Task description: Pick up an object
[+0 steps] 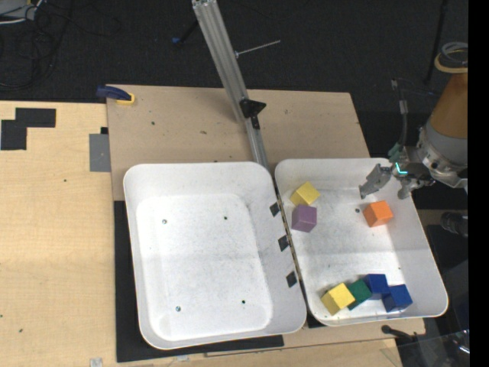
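Two shallow white bins sit side by side on a pale wooden desk point(46, 228), seen from above at a slant. An orange cube point(377, 213) lies in the upper right part of the right bin point(428, 262), with open white floor on all sides. Just above it hovers the end effector point(390, 185), reaching in from the right on a grey arm point(451, 132); its two fingers are spread apart and grasp nothing, one finger up and left of the cube, the other above its right corner.

Well to the left, near the bin's left wall, a yellow cube point(305, 194) touches a purple cube point(304, 218) below it. Along the bin's bottom edge sits a tight cluster: a yellow block point(337, 297), a green block point(359, 291) and two blue blocks point(387, 291).

Bare floor fills the middle of the right bin between these groups. The left bin point(200, 254) shows bare white floor. A metal rail point(228, 67) slants down from the top to the gap between the bins.
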You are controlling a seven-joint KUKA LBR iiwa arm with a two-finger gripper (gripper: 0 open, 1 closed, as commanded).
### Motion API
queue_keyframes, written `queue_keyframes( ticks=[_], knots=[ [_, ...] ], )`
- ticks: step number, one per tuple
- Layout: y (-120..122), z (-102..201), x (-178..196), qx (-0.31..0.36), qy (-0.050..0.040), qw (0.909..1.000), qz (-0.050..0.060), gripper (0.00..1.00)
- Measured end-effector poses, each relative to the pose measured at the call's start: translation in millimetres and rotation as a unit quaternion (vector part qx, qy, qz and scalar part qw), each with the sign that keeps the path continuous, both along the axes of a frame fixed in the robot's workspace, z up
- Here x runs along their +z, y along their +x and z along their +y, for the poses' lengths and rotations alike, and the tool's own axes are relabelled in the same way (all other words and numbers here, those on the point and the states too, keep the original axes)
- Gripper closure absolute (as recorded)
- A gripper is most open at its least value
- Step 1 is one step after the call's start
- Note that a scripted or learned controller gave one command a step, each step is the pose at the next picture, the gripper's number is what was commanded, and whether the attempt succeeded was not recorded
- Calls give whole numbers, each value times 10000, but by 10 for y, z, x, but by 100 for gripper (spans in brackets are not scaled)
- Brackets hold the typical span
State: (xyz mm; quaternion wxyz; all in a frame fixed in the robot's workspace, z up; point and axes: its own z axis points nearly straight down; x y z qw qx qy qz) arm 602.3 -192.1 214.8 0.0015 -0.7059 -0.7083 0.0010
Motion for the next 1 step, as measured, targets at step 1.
queue_keyframes(
  ticks=[1],
  knots=[
    [-43,-10,-443,-17,6,10000,21,0]
  ],
)
